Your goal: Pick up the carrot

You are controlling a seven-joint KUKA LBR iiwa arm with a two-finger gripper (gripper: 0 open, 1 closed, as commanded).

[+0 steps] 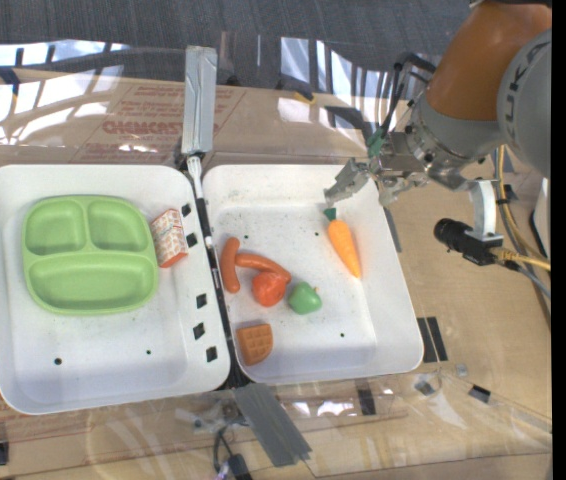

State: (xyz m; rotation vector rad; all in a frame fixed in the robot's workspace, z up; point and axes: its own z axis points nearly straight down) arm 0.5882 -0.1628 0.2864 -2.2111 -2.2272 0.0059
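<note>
The carrot (344, 247) is orange with a small green top. It lies in the right bin (383, 343) near the right wall, green end pointing to the back. My gripper (362, 192) hangs just behind and above the carrot's green end, at the bin's back right corner. Its two fingers stand open, with nothing between them. The grey arm with its orange band comes in from the upper right.
The right bin also holds two red sausages (234, 265), a red tomato (270, 288), a green fruit (305, 298) and a brown waffle (255, 343). In the left bin sit a green divided plate (88, 254) and a small can (168, 236). Cardboard lies behind the bins.
</note>
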